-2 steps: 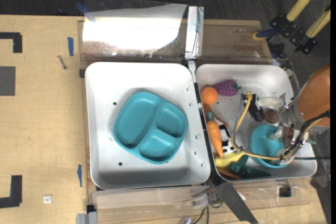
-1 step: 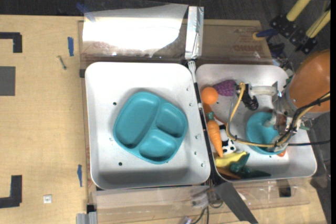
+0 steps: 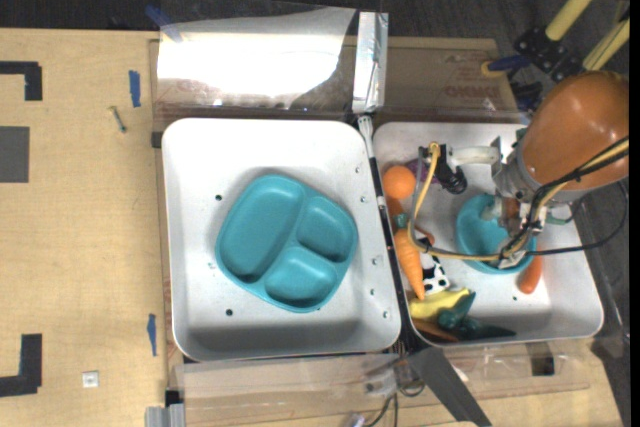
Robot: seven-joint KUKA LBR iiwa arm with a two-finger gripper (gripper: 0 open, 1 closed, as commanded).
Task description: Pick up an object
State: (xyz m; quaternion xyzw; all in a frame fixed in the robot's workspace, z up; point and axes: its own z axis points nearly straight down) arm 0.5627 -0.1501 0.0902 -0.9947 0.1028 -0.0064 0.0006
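**Arm down in the right bin, grasp hidden**

Nearest you, along the front edge of the right bin point(image 3: 575, 315), a yellow toy point(image 3: 440, 303) and a dark green piece point(image 3: 465, 317) lie jumbled together, with a black-and-white piece point(image 3: 432, 273) just behind them. A carrot point(image 3: 410, 260) lies along the bin's left wall and a small orange piece point(image 3: 529, 277) sits to the right; any of these could serve as your object.

Further in, the gripper point(image 3: 510, 215) hangs over a teal bowl point(image 3: 480, 230), likely aiming at the bowl or something beside it. The orange wrist band point(image 3: 580, 130) and cables cover it, so you cannot tell how wide the pincer stands or whether it has anything.

Behind that, an orange ball point(image 3: 399, 183) rests in the far left corner.

The left bin point(image 3: 190, 175) carries a teal divided tray point(image 3: 288, 240), lying flat at its middle. Beyond both bins a shiny sheet point(image 3: 250, 65) catches the light; wooden bench point(image 3: 70, 215) spreads left, dark floor at the back.
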